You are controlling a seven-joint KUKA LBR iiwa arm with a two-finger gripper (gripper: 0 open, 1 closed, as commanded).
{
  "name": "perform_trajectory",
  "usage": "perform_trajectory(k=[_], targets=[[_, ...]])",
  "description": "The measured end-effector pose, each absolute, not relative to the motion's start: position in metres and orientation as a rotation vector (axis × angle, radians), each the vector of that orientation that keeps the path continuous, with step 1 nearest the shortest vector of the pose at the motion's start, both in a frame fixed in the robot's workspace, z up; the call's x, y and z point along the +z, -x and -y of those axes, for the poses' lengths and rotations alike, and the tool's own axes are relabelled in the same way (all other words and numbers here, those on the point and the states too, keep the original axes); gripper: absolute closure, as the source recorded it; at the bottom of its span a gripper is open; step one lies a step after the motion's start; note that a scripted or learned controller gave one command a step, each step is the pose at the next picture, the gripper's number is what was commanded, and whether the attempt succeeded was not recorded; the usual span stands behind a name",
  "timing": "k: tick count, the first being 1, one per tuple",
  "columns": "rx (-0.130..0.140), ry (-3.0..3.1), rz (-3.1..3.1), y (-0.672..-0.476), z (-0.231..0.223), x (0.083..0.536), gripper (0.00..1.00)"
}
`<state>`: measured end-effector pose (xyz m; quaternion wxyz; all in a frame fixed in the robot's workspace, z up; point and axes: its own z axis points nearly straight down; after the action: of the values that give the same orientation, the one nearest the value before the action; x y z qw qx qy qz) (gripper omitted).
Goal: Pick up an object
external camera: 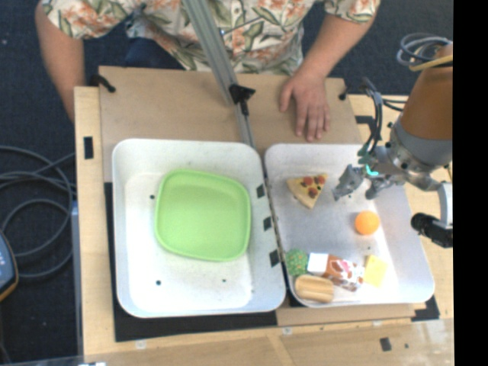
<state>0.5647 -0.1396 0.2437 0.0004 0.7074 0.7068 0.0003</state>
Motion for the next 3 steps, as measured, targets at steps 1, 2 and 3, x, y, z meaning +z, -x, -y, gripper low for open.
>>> perform_trajectory(k=[1, 2, 3], targets=[[0.001, -2.222, -2.22, -0.565, 0.14, 0.244, 0.0], [-0.004, -2.223, -2.223, -0.573, 0.135, 0.19, 0.0], [-0.005, -2.225, -2.223, -0.575, 0.138, 0.128, 0.0]])
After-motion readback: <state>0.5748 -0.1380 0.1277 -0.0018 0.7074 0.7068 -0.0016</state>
